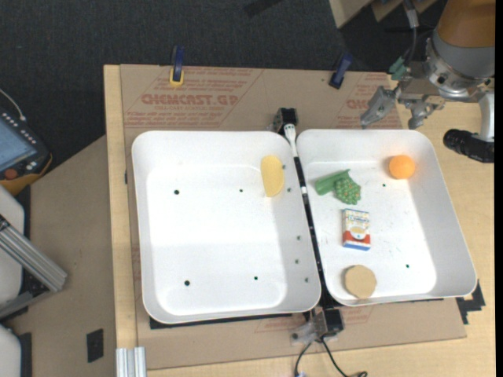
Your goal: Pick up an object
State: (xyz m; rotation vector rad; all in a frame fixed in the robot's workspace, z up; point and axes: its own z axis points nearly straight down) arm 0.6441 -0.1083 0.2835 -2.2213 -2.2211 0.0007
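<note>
My gripper (398,111) hangs above the far edge of the right bin (440,210), its two fingers spread apart with nothing between them. In the right bin lie an orange ball (402,167) at the far right, a green bumpy toy (339,185) near the divider, a small red-and-white box (356,229) in the middle, and a tan round disc (360,281) at the near edge. A pale yellow oblong piece (272,176) rests in the left bin (173,234) near its far right corner. The ball is the object closest to the gripper, a little below it in the view.
Both bins sit on a cardboard sheet (228,93) held by a blue clamp (178,66) at the far left and a second blue clamp (340,69) at the far middle. A black fitting (285,120) stands between the bins at the far side.
</note>
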